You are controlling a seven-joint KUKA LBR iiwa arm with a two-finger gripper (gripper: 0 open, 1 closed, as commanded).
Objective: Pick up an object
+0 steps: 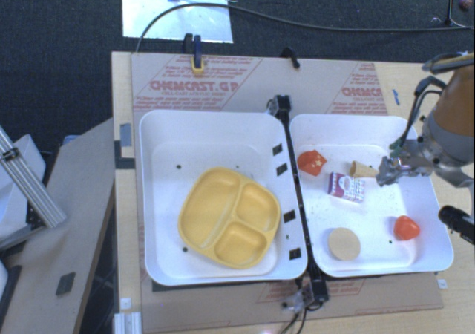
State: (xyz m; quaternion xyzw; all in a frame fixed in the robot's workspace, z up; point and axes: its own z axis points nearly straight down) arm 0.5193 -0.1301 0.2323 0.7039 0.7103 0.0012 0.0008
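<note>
Here, tool (pixel 389 174) beside cone (pixel 362 170), right bin (pixel 371 126)

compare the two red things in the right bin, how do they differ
The red piece by the divider looks blocky and angular; the red-orange piece near the front right corner is rounder. The first lies at the bin's left side, toward the back; the second lies at its right side, toward the front, nearer the arm. Both are small, lie in the right bin, and neither is gripped.

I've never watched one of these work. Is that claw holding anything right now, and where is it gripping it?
It cannot be told. The gripper hangs over the right bin, beside a small tan piece, but nothing shows between its fingers.
</note>
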